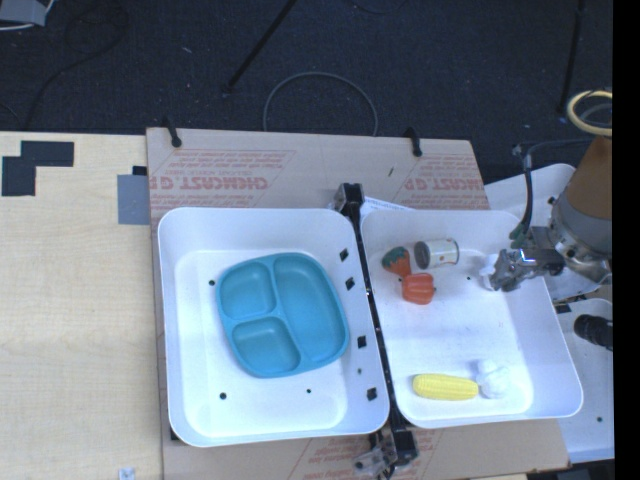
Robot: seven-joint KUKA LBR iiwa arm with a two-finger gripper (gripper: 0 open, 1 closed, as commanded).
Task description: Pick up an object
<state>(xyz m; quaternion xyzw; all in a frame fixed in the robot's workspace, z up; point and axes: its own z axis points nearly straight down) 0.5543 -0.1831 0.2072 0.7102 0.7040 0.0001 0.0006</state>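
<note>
In the right bin [530,333] lie several small objects: an orange pepper-like toy [419,288], a small orange and teal piece [398,259], a grey and white cylinder [437,254], a yellow corn cob [445,387] and a small white lump [493,378]. My gripper [505,270] hangs at the right bin's upper right part, right of the cylinder and clear of it. Nothing shows between its fingers. The arm comes in from the right edge.
The left bin [190,268] holds a blue divided plate [282,313]. A black divider [362,308] runs between the bins. Cardboard [300,173] lies under both bins, and a pale wooden bench top [70,308] stretches to the left.
</note>
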